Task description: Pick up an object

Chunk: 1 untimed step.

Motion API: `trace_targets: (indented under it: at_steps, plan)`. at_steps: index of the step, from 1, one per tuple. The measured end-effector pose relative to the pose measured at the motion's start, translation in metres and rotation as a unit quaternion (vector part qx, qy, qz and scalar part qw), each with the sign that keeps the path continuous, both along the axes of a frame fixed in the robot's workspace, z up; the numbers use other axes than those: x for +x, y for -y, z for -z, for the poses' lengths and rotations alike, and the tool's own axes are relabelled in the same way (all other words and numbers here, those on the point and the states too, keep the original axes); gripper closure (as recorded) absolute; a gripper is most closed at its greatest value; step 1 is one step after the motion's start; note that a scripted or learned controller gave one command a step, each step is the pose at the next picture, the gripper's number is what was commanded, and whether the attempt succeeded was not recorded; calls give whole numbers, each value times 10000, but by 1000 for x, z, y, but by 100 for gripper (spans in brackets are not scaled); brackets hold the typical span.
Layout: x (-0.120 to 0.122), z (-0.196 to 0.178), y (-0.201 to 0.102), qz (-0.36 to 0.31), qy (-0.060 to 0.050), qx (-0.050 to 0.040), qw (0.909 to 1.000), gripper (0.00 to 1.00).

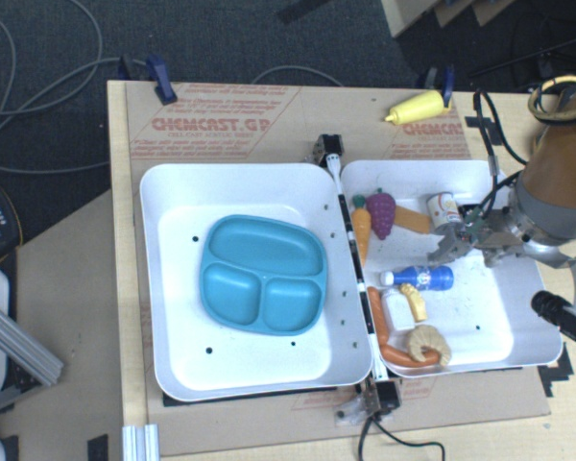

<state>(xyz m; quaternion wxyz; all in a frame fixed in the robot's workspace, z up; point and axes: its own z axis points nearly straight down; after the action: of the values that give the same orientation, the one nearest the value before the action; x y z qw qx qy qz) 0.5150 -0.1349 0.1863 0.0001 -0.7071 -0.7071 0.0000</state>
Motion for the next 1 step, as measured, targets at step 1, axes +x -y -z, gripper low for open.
trace_targets:
  at_steps: [1]
  plan:
    - [18, 85, -15, 0, 83, -18, 10000, 0]
